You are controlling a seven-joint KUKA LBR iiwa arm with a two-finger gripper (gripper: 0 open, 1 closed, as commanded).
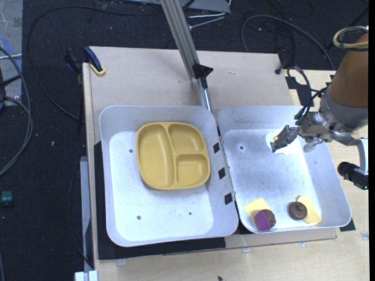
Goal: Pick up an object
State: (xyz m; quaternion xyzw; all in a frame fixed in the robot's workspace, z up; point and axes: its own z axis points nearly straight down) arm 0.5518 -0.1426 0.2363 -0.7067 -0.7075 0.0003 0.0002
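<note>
Two objects, purple (264, 218) and brown (297, 211), well below claw (282, 140).

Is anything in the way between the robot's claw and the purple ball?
Nothing visible. The gripper hangs over the back of the right bin; the purple ball sits at the front on a yellow piece. Only bare bin floor lies between. A brown disc sits off to the side.

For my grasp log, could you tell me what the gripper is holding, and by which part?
It cannot be told: the gripper hangs over the right bin, with something pale at its tip.
</note>
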